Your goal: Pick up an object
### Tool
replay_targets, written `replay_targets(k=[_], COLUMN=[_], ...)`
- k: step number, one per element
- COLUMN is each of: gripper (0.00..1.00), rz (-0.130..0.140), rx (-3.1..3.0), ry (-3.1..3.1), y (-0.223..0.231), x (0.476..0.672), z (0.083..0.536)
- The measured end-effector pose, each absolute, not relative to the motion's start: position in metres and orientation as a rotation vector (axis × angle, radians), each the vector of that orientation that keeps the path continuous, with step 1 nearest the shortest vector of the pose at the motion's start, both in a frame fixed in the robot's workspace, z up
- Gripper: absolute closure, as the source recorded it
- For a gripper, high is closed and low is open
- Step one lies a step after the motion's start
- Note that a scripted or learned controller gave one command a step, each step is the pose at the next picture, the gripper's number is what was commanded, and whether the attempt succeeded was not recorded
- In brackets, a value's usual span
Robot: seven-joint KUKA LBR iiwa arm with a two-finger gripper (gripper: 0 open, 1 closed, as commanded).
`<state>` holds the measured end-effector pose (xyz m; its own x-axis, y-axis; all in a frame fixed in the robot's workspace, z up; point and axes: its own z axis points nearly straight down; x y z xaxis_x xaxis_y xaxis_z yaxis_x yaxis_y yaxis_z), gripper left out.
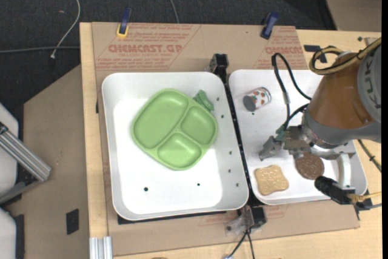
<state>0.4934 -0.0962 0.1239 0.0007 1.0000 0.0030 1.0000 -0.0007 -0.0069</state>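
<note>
My arm (342,103) reaches in from the right, its orange band just above my wrist. My gripper (274,145) points leftward, tilted slightly down.

toast slice (271,179) | tan, flat | right bin, near front

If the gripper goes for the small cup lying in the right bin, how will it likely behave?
The cup lies on its side, so a nudge would probably roll it across the right bin. It looks small and hollow, so likely light. Its curved wall may slip between closing fingers.
</note>
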Motion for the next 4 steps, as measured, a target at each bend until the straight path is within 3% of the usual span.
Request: replay_targets(k=[1,4], gripper=[1.0,1.0], rz=[-0.001,-0.004], rx=[-2.221,-2.223], ry=[-2.218,-2.226], y=[-0.096,-0.101], x=[0.495,0.497], z=[0.137,0.298])
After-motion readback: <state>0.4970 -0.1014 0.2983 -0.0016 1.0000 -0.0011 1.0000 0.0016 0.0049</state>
